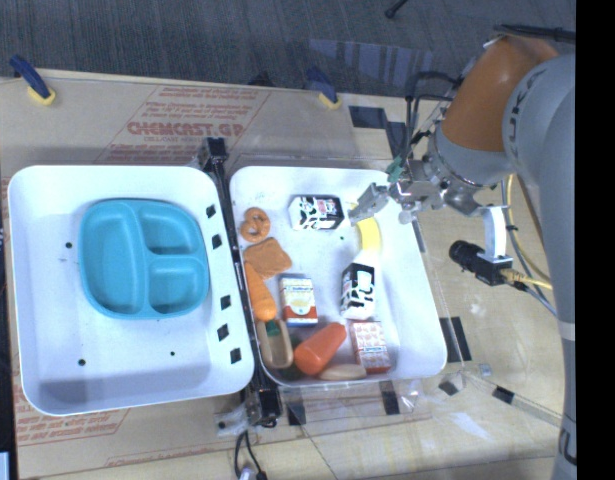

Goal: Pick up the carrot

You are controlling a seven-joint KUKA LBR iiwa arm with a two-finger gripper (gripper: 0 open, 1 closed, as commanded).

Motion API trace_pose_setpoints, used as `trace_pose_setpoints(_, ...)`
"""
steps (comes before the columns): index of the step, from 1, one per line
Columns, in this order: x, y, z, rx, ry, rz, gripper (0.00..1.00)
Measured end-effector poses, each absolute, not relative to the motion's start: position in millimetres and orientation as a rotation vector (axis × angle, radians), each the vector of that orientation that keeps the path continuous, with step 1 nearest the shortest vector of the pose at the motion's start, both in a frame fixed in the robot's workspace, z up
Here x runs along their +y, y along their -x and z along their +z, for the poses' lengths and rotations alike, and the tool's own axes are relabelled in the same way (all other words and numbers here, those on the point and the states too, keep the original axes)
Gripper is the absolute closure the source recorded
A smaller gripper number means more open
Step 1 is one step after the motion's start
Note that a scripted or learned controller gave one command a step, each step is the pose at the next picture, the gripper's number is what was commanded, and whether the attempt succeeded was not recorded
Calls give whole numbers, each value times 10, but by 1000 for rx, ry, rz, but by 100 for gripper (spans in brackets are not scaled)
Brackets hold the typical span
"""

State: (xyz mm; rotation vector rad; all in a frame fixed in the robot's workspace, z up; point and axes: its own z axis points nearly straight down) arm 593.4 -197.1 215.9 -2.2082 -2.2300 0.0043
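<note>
Carrot (260, 295) is boxed in by the bin wall (227, 268) on its left and a juice carton (299, 300) on its right.

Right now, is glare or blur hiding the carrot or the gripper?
Camera view: even light, no glare on the carrot, sharp along the right bin's left wall; soft shadows there; the gripper is slightly soft, its tips hard to read against the white bin.

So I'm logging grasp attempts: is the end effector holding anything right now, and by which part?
Nothing is held. The end effector is at the right bin's upper right, apart from the carrot by the left wall.
</note>
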Motion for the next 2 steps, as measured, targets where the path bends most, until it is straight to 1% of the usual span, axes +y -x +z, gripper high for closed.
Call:
trace_pose_setpoints(1,-1639,-6020,2388,-2328,2112,0,0)
trace_pose_setpoints(2,-1653,-6399,2627,-2379,2055,1,0)
